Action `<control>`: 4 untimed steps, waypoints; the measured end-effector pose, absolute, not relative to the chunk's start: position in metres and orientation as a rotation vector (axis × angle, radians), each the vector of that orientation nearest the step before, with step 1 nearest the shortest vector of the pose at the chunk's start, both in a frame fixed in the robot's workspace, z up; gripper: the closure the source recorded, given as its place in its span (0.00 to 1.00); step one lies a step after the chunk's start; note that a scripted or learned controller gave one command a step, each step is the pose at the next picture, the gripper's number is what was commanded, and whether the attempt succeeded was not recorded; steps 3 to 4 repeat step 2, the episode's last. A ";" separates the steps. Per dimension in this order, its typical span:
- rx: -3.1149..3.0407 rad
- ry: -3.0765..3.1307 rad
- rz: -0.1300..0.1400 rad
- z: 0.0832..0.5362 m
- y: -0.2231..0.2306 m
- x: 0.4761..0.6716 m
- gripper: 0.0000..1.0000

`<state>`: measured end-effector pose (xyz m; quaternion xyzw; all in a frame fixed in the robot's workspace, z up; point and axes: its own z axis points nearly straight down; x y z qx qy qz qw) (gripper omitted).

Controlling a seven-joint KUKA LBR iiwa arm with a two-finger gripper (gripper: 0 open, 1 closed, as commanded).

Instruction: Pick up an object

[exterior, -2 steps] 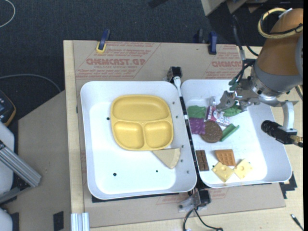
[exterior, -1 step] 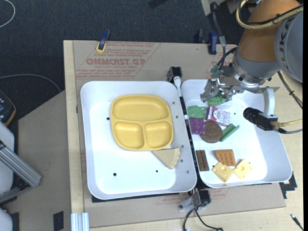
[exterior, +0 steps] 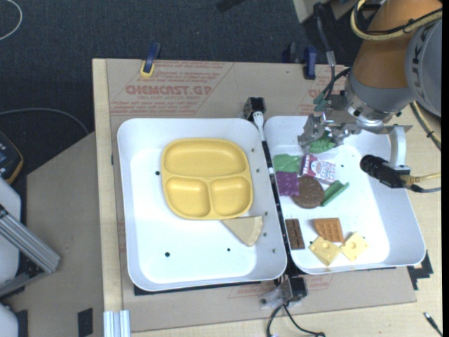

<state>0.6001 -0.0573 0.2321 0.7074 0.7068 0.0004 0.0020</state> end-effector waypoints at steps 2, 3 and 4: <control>2.218 2.221 0.003 0.222 -0.047 0.606 1.00; 2.218 2.221 0.003 0.222 -0.047 0.606 1.00; 2.218 2.221 0.003 0.222 -0.047 0.606 1.00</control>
